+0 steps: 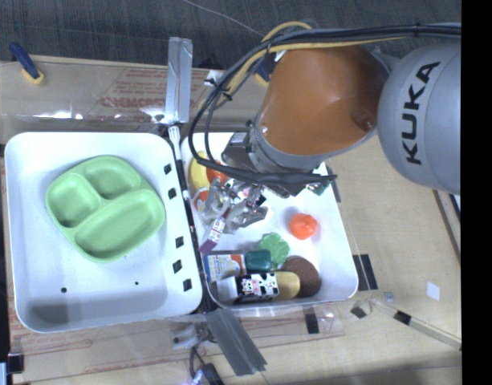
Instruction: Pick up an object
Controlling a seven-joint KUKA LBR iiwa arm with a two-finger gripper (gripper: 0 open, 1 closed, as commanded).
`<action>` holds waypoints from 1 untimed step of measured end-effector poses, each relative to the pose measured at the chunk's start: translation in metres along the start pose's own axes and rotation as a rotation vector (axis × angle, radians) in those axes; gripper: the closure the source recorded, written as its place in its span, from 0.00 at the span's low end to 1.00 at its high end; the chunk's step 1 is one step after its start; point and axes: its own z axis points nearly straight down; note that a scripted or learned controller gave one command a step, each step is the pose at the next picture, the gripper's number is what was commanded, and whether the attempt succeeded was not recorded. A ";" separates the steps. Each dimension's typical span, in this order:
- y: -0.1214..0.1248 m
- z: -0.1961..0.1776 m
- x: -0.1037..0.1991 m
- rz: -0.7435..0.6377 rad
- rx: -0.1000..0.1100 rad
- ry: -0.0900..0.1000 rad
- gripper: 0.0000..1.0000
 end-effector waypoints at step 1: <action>0.008 0.093 0.063 -0.196 -0.009 0.004 1.00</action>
